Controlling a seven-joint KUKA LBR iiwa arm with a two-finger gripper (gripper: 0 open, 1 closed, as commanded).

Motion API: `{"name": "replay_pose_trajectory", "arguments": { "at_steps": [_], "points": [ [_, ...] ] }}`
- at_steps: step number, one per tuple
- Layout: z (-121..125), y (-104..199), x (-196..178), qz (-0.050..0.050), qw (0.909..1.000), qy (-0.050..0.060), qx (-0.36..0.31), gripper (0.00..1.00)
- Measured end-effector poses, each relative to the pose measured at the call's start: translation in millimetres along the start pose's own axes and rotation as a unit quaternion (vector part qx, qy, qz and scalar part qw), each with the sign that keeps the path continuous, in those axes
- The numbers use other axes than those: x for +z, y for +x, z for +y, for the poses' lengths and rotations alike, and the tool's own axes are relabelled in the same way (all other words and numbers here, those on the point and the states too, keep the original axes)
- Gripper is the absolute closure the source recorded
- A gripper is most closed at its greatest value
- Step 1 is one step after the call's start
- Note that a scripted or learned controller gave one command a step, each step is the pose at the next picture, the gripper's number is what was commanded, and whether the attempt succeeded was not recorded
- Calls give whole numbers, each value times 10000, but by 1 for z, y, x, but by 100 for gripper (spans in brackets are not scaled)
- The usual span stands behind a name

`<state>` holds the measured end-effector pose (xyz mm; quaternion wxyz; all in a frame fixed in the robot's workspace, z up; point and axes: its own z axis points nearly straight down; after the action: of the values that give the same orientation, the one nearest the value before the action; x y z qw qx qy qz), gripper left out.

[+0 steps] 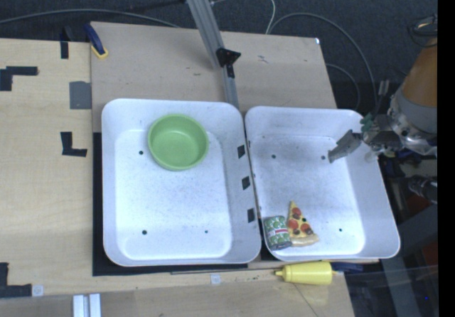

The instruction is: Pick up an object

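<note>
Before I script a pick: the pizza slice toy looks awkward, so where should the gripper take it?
Come straight down on the pizza slice and pinch across its two long edges. It lies flat, and the green packet crowds its left edge, so stay near the narrow tip.

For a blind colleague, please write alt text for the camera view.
A robot gripper hangs over the right bin, which holds a pizza slice and a small green packet near its front-left corner. The left bin holds a green bowl; a yellow bottle lies outside.
</note>
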<state>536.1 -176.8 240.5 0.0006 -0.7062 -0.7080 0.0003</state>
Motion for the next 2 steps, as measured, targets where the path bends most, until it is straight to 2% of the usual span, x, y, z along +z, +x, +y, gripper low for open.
{"name": "replay_pose_trajectory", "arguments": {
  "at_steps": [1, 2],
  "points": [
    [0, 0, 0, 1, 10000, 1, 1, 0],
    [-10, 1, 48, 1, 10000, 26, 5, 0]
  ]
}}
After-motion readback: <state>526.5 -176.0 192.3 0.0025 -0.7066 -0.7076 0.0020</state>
